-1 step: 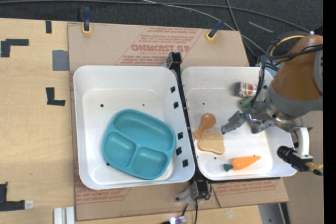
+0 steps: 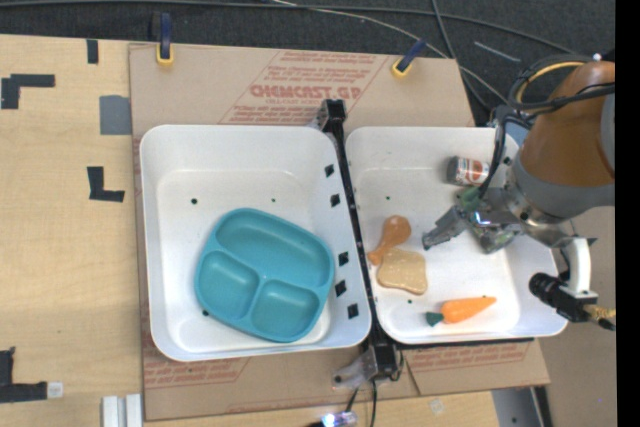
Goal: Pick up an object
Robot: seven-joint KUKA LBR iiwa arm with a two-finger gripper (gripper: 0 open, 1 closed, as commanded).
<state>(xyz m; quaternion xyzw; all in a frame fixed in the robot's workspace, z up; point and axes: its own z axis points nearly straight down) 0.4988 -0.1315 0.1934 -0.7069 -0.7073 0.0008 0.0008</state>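
End effector (image 2: pixel 452 227) hung low in the right bin (image 2: pixel 400 147), fingers splayed apart, gripping nothing. Near it lay a drumstick (image 2: pixel 391 237) touching a bread slice (image 2: pixel 404 272), a carrot (image 2: pixel 465 309) by the front wall, and a can (image 2: pixel 468 171) at the back, label unreadable. Left bin (image 2: pixel 165 155) held a teal divided plate (image 2: pixel 264 274). Red "CHEMCAST GP" printed on the cardboard sheet (image 2: pixel 300 87) covering the desk (image 2: pixel 60 215)

Bread slice (image 2: pixel 403 271) and carrot (image 2: pixel 464 309) crowd right bin (image 2: pixel 400 147)
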